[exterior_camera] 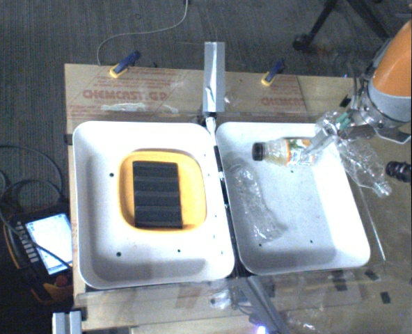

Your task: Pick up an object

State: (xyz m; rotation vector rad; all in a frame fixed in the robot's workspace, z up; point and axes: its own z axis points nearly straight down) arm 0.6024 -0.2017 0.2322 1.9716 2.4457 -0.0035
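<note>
The bench (88, 92) carries a brown board on its far part, printed with red lettering, and the two white bins sit side by side on it. The left bin (94, 207) holds a yellow tray (128, 186) with a black ridged block (156, 195) lying in its middle. The right bin (331, 242) holds the loose things.

The arm (394, 68) comes in at the far right, its orange band above a grey wrist, and the gripper (339, 129) hangs over the far right corner of the right bin. Whether the claw is spread or pressed together cannot be told, since its clear parts blend with the crinkled clear plastic (362, 162) that lies across the bin's right rim just beside it.

A crumpled clear wrapper (255, 204) lies in the left half of the right bin, running from the middle toward the near side. The bottle (286, 152), the thing nearest the gripper, lies on its side along the far wall of the right bin, its dark cap pointing left and its amber body ending right by the gripper; whether the two touch is unclear.

An upright metal post (214, 82) stands at the far edge between the bins. Two small blue and yellow clamps (124, 62) grip the board's far edge, one on each side of the post
</note>
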